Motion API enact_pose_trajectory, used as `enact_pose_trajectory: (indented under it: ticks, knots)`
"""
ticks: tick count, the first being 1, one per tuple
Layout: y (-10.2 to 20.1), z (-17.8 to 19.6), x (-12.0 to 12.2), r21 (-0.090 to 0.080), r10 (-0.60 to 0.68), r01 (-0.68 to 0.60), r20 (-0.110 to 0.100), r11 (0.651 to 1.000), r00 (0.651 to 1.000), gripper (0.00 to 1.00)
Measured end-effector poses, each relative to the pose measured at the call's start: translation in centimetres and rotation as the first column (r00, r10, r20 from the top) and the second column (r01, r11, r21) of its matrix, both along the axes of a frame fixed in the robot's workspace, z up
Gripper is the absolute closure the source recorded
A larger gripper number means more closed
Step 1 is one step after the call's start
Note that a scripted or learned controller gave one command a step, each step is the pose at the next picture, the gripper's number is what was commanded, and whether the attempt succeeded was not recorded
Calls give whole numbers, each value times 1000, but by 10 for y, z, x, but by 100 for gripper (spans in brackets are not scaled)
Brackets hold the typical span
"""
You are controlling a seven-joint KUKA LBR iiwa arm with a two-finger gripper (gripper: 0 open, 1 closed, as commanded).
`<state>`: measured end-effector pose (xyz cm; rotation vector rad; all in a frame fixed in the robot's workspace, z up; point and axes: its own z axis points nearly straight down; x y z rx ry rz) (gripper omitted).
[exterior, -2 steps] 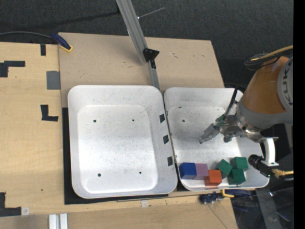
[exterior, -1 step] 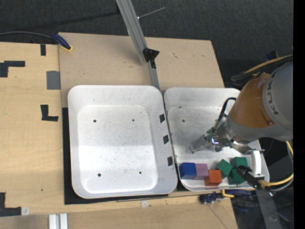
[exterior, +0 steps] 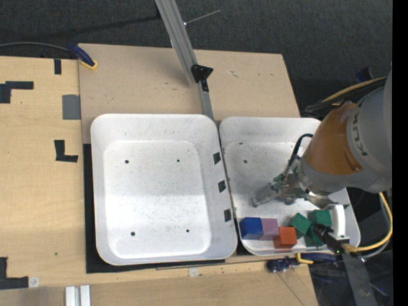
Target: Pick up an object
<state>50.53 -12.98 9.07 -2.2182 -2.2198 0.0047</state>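
My gripper reaches into the right bin from the right and hangs low over its middle floor, pointing left. Nothing shows in it. Along the bin's front edge lie a blue cube, a pale purple cube and an orange cube in a tight row. Green blocks lie just right of them, partly under the wrist. The blue cube is a short way in front of the gripper tip.
The left bin sits beside the right one, and their rims meet at the middle. A slanted metal pole rises behind the bins. The arm's grey body and orange band cover the right bin's right side.
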Motion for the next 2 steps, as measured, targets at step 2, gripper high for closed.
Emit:
enact_pose_trajectory:
  ticks: [2]
  knots:
    - [-3,72,-3,-1,0,0,9,1000,1000,100]
